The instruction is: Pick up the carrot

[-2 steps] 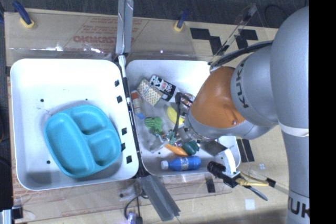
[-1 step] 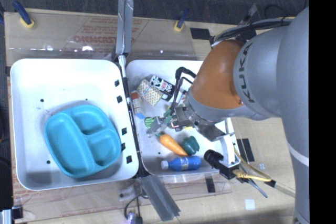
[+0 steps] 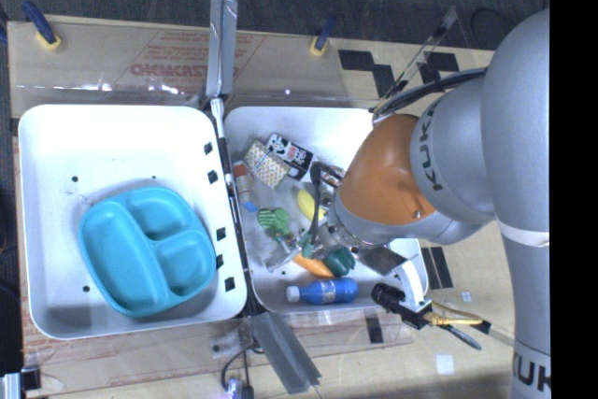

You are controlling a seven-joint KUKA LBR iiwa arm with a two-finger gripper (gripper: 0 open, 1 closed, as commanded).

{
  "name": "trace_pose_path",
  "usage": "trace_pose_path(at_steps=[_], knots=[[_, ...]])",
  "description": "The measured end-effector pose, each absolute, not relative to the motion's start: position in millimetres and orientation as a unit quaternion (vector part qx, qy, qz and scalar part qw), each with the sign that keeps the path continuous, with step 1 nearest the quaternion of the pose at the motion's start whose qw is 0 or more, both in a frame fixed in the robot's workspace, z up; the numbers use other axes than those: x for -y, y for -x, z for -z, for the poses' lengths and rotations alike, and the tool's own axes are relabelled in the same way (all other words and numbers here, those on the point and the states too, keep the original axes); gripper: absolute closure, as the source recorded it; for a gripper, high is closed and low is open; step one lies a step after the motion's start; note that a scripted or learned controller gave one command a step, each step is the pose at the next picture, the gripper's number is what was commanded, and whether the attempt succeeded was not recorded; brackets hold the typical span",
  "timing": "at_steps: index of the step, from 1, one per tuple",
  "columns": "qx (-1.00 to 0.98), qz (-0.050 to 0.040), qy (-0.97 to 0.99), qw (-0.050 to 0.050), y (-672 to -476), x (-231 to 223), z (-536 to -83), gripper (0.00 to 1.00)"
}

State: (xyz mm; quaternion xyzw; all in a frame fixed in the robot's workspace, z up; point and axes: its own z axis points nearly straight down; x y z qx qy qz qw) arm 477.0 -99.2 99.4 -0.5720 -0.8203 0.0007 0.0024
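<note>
Gripper (image 3: 320, 249) at the end of my arm hangs low in the right bin (image 3: 280, 121), and I cannot tell its state from this view. Touching or nearly touching it, just to its lower left, lies the carrot (image 3: 314, 266), orange, long axis running left to right with a slight downward tilt. A blue-labelled bottle (image 3: 322, 292) lies just below the carrot; a green toy (image 3: 276, 222) sits near, up and left.

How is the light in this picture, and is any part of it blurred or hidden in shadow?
Camera view: even, soft light; a faint shadow under the blue tray in the left bin; the carrot is sharp enough; the arm hides part of the right bin.
</note>
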Motion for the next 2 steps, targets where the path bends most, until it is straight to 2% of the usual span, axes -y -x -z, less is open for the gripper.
trace_pose_path(at_steps=[1,2], knots=[[0.822,-0.001,0.57,0.003,-477.2,98.9,-108.9,1.0],[0.785,0.0001,0.62,0.001,-479.2,37.2,-227.1,1.0]])
